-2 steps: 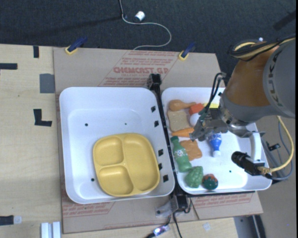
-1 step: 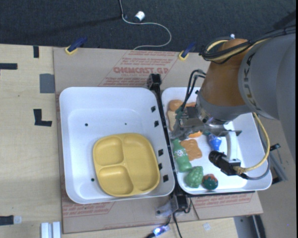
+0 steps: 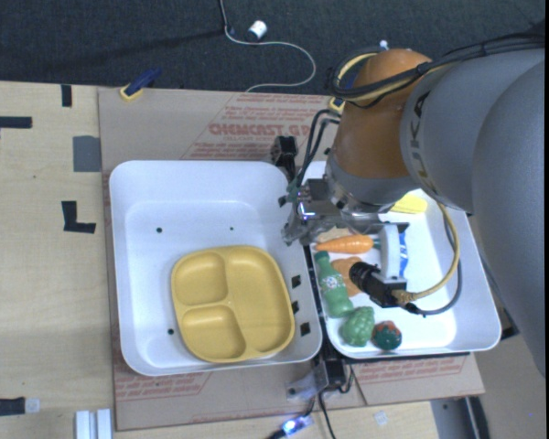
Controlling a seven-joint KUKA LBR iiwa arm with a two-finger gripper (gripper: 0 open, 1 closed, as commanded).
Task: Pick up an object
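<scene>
The grey arm with its orange band (image 3: pixel 384 108) reaches over the right bin (image 3: pixel 457 332). Its gripper (image 3: pixel 322 219) hangs over that bin's left side, just above an orange carrot (image 3: pixel 346 243). Below the carrot lie a green bottle (image 3: pixel 330 283), a green leafy toy (image 3: pixel 357 326) and a small red and green fruit (image 3: pixel 387 336). A blue and white packet (image 3: pixel 396 250) and a yellow piece (image 3: pixel 408 206) lie under the wrist. The fingers are hidden by the wrist body.
The left bin (image 3: pixel 165 190) holds a yellow divided plate (image 3: pixel 231 302) at its front right. A black cable (image 3: pixel 430 286) loops from the wrist over the right bin. Cardboard lies beneath both bins.
</scene>
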